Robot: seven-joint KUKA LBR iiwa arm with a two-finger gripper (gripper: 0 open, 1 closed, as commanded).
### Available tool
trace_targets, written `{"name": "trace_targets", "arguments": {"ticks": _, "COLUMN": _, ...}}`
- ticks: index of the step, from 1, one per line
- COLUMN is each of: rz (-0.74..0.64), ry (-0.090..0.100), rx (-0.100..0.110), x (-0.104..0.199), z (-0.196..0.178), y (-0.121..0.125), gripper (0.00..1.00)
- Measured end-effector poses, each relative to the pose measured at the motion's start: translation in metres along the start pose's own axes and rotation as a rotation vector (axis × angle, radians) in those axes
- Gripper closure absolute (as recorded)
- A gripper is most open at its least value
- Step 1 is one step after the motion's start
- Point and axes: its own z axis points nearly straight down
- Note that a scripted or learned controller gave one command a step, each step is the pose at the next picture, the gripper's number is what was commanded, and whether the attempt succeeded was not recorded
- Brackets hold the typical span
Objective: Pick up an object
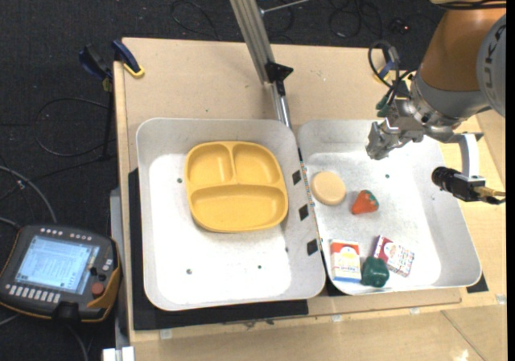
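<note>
Partial white letters "UK" are seen on the grey arm housing (492,58). Print on two small red-and-white cartons (346,260) (394,256) cannot be read.

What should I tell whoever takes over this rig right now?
Gripper: above the right bin's far end, nothing visibly between its fingers.
Right bin: round tan piece, red strawberry-like piece, two small cartons, dark green piece.
Left bin: yellow divided tray.
Done: no pick yet.
Left: descend on one object, grasp, lift.
</note>
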Motion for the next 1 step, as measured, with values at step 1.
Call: {"name": "trace_targets", "arguments": {"ticks": 1, "rz": -0.005, "ry": 0.003, "rx": 0.006, "x": 0.0545, "z": 0.0107, "y": 0.0059, "gripper": 1.00}}
